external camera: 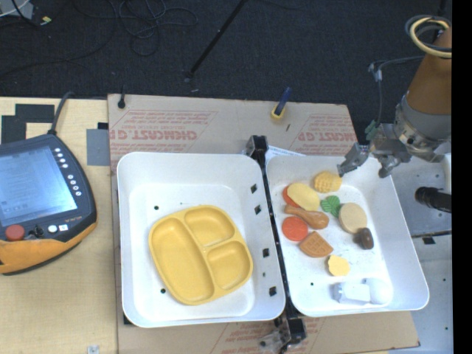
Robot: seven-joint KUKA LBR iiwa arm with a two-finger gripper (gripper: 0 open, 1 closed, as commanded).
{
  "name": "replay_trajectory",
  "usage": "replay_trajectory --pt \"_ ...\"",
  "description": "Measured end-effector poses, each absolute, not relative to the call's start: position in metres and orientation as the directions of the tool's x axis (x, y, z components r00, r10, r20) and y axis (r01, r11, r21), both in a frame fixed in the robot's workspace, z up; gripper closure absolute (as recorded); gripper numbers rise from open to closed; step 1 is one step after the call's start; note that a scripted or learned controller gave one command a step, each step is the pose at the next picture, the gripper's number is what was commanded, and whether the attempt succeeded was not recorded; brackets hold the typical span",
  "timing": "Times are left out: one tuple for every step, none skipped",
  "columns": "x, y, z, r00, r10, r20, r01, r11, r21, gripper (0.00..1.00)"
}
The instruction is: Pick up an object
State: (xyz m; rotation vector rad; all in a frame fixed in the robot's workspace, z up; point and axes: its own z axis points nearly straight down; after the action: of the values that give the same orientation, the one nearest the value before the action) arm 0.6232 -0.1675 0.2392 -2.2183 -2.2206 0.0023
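Gripper (pixel 366 162) hangs with jaws apart over right bin (pixel 408 242) of toy food.
Cardboard (pixel 221 127) print reads reversed, unclear; corn (pixel 327 181), drumstick (pixel 307 215), red disc (pixel 295 228) lie mid-bin; yellow tray (pixel 199 252) sits in left bin (pixel 133 198).

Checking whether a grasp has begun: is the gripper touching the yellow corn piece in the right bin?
Apart. The camera view shows the gripper above the right bin's far rim, with bare white floor between its nearer finger and the corn piece.

A bench (pixel 59 301) bears a cardboard sheet (pixel 192 127), two white bins (pixel 133 198) and a teach pendant (pixel 40 198)
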Motion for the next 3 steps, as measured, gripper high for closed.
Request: replay_trajectory --pt "0.595 -0.048 0.32 -0.011 1.0 0.003 1.0 0.011 0.004 0.0" --pt "0.595 -0.054 0.325 -0.004 1.0 0.001 1.0 0.004 -0.005 1.0" --pt "0.529 -0.05 0.375 -0.002 1.0 0.001 1.0 0.002 -0.001 1.0"
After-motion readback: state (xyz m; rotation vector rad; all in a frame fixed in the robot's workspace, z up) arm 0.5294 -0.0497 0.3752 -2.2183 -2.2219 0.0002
